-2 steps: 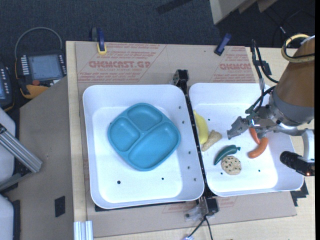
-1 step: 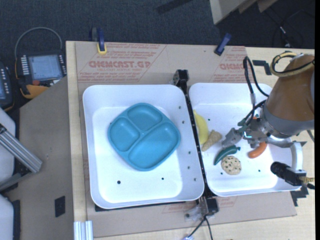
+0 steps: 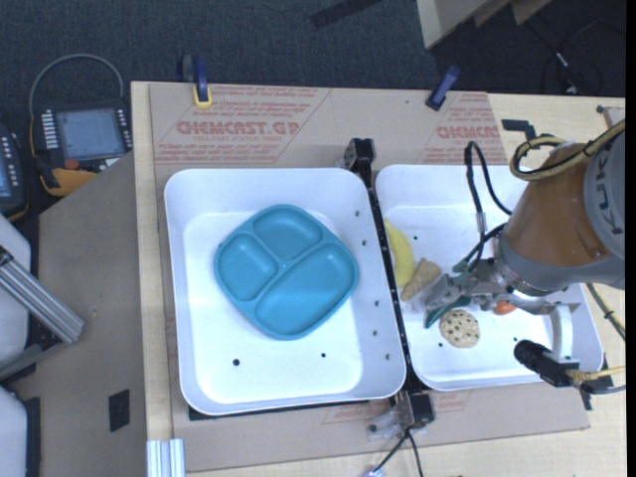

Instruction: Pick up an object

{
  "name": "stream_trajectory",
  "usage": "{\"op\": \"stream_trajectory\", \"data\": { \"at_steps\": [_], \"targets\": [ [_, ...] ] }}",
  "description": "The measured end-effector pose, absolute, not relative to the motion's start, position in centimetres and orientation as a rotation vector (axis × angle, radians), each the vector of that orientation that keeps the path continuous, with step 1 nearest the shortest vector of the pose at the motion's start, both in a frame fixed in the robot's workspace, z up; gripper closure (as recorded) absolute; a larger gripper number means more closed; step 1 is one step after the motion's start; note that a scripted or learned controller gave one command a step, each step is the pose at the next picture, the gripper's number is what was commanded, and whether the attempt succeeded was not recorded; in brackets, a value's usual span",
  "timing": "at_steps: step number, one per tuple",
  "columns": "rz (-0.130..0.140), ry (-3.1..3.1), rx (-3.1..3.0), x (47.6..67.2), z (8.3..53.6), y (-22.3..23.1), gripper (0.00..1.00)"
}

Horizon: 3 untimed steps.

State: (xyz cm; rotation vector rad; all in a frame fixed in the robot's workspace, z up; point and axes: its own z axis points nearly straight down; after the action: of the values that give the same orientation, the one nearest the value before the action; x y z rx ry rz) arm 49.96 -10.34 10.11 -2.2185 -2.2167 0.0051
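My gripper [image 3: 449,292] hangs low over the right bin [image 3: 437,189], just right of the bin's left wall. Under and beside it lie a round tan cookie with dark chips [image 3: 459,328], a beige wedge-shaped piece [image 3: 418,275] and a yellow banana-like piece [image 3: 399,249] against the left wall. A small orange-red bit [image 3: 502,307] shows just under the wrist. The metal fingers point down-left toward the wedge and the cookie. I see nothing clearly between them.
The left bin [image 3: 189,207] holds a blue divided plate [image 3: 286,269]. A black clamp [image 3: 359,153] sits where the bins meet at the back. Cables loop over the right bin's far side. The arm's orange-banded wrist [image 3: 556,222] covers the right bin's right half.
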Motion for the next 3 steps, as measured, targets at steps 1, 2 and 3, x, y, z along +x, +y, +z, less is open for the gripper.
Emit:
{"op": "stream_trajectory", "data": {
  "at_steps": [1, 2, 3],
  "targets": [
    [0.002, -2.218, -2.221, 49.9, 8.4, -10.3, 0.0],
    [-0.003, -2.22, -2.222, 50.0, 9.5, -10.2, 1.0],
    [-0.004, -2.227, -2.223, 50.6, 14.0, -9.8, 1.0]
  ]
}}
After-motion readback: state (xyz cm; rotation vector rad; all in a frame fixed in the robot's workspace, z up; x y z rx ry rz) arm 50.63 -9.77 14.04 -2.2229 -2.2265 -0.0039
